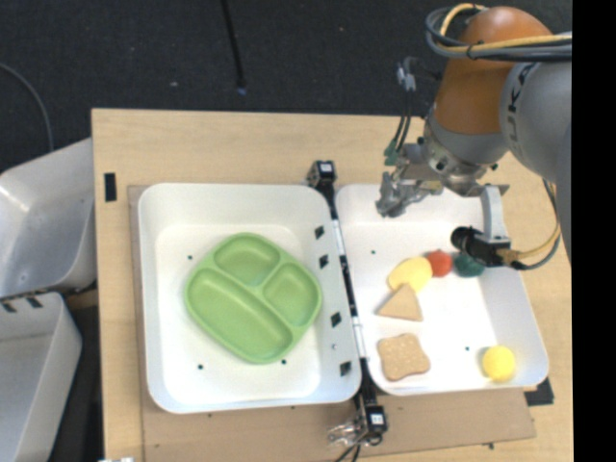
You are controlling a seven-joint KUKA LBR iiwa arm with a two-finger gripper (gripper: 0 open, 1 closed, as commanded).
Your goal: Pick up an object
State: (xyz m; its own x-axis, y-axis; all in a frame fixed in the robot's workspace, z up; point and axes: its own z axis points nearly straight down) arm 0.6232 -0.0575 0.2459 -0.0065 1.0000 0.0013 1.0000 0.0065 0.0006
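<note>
Gripper (397, 197) sits in the upper middle-right of the frame, over the top-left corner of the right bin (515, 306); whether it is open or closed I cannot tell from this angle, and nothing is visible in its grasp; arm (481, 85), orange and grey, comes in from the upper right, cables looped over its top.

Right bin contents, all lying loose on the floor, below and right of the gripper and apart from it: yellow piece (411, 273) near bin centre; small red piece (440, 263) touching its right side; dark green piece (470, 265) just beside the red one, further right; tan triangular wedge (401, 304) just below the yellow piece; toast-shaped slice (402, 356) lower down, near the bottom-left of that bin; yellow ball (498, 362) in the bottom-right corner, well apart from the rest.

Left bin (154, 287) holds a green divided plate (253, 296), three compartments, roughly centred, lying flat.

Both bins side by side on a wooden bench (115, 142); black clips along the seam between them; dark floor in the upper part of the frame; white casing at far left.
</note>
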